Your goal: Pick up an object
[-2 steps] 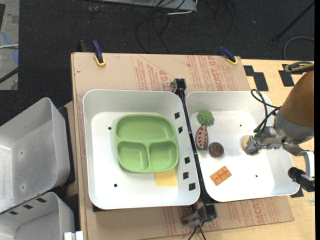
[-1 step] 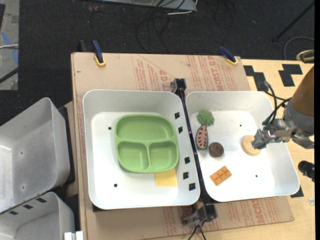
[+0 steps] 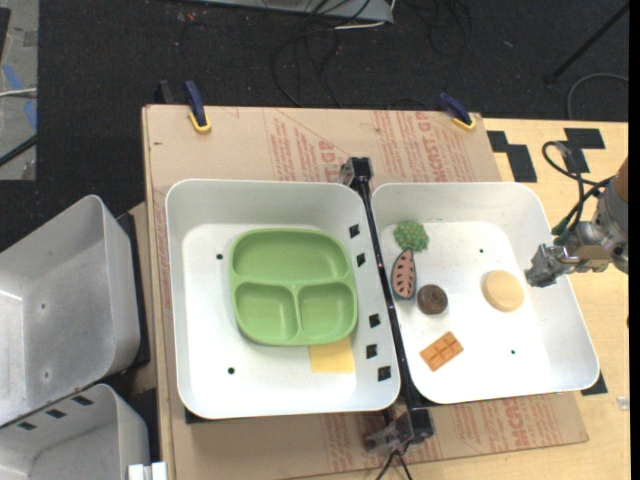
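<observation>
Nearest the camera, in the right bin [image 3: 560,368], an orange cracker [image 3: 441,350] lies flat on the floor, with nothing over it. In the left bin [image 3: 190,298], a yellow slice [image 3: 331,357] pokes out from under the near edge of the green tray [image 3: 294,284]. Further back in the right bin sit a brown ball [image 3: 432,298], a watermelon slice [image 3: 403,273] beside the divider, and a round tan piece [image 3: 503,290] near the right wall; the green broccoli [image 3: 410,235] is furthest, close to the divider. All of these rest on the bin floors, so the pick seems not yet made: nothing is lifted, and the whole grasp is left to do. The tool [image 3: 541,268] hangs at the right rim of the right bin, just beside the tan piece but apart from it, which makes that piece the likeliest target, though that is a guess. It is small and dark in this view, and I cannot tell how wide it stands; nothing shows in it, and it touches no object as far as I can see. The tabletop [image 3: 260,138] runs on behind the bins.
</observation>
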You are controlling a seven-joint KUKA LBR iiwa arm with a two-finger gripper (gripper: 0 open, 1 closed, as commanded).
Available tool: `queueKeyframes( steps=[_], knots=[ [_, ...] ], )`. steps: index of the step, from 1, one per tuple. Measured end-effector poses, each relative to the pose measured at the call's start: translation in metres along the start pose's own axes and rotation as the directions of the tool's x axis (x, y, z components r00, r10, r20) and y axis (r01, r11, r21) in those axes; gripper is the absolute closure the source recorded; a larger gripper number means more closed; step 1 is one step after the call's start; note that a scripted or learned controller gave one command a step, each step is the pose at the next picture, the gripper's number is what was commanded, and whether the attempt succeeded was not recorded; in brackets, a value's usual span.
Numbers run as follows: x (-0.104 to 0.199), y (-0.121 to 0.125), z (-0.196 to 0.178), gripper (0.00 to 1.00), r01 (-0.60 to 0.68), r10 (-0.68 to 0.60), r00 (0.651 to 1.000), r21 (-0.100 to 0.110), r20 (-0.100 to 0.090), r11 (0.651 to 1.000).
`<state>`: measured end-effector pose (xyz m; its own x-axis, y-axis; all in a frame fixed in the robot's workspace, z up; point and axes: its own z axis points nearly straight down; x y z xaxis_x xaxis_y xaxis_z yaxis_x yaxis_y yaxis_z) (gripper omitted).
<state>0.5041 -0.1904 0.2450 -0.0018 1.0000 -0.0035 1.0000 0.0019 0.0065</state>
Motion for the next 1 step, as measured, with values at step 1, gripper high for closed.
queueKeyframes(
  steps=[1],
  knots=[
    [0.0454,0.0015,-0.0001,1.00,0.005,-0.005,1.000,0.007,-0.005,1.000]
  ],
)
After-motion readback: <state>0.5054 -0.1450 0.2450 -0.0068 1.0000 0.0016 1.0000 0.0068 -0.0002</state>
